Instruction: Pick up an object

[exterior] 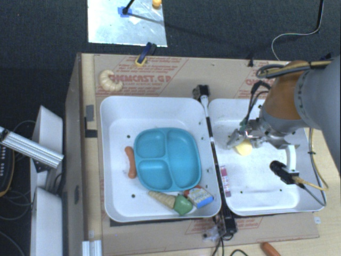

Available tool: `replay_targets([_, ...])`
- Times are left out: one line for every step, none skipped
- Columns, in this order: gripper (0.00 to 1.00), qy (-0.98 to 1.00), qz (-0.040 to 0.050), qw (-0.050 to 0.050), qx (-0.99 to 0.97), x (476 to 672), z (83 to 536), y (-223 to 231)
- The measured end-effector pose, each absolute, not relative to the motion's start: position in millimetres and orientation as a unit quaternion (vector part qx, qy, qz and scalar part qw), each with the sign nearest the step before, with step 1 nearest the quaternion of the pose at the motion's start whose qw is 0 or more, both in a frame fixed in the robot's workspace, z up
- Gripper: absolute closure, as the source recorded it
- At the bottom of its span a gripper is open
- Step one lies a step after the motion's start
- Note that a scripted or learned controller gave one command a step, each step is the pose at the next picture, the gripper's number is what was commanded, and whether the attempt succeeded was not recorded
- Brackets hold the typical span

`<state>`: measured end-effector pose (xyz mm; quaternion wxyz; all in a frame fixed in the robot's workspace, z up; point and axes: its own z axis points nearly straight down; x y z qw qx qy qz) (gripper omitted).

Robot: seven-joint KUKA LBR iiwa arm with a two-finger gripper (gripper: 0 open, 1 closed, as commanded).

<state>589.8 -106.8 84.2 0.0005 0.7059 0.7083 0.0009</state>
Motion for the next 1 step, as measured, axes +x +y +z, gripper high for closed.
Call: replay_targets([1.00, 0.709, 0.0011, 0.001, 0.705, 590.3, 94.9, -107.5])
